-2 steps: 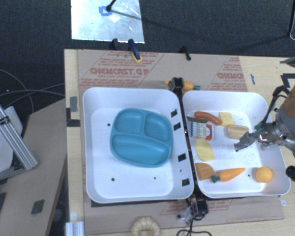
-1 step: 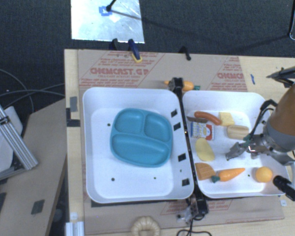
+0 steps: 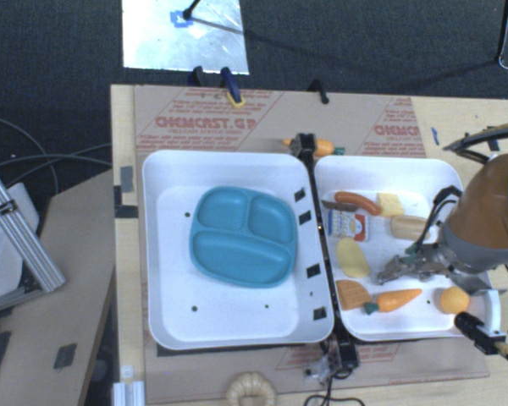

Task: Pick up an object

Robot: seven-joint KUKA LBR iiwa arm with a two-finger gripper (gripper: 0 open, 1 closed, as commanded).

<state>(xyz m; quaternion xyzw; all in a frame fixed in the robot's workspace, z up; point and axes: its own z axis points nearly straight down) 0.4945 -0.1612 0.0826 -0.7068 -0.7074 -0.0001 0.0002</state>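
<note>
Your gripper: in the right bin, its centre; fingers apart, clamped on nothing. Carrot at its 6 o'clock, chip at 9.

- blue three-compartment plastic tray lies in the left shallow white bin
- orange toy carrot lies in the right shallow white bin, near its front wall

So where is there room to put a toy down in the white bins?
In the left white bin, bare floor rings the blue sectioned plate, widest along its near and left edges. The right white bin is crowded: red toy sausage, orange toy carrot, yellow oval slice and the gripper fill it; only its far strip is bare.
</note>
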